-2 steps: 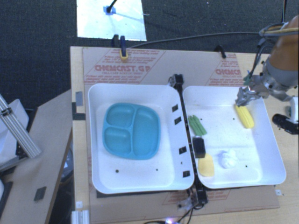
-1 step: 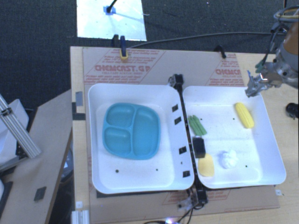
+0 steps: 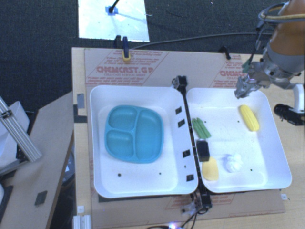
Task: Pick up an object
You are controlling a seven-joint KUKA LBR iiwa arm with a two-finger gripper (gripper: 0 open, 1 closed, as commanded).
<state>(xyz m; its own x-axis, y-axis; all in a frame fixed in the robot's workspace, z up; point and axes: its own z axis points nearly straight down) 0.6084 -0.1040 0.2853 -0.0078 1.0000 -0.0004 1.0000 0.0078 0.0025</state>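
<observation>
In the right bin [image 3: 274, 142], near its far edge, lies the corn cob [image 3: 249, 117], just below my pincer [image 3: 242, 90], which hangs over the bin's far rim; whether it is spread I cannot tell. The cob looks light, stiff, perhaps slick. Its long axis runs near-to-far, slightly slanted, so I'd grip across the middle.

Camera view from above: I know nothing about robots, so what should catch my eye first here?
Probably the blue plate with compartments, lying in the left bin. Next, the yellow corn cob in the right bin, near its far right side. The gripper hangs above that bin's far edge, close to the corn.
</observation>
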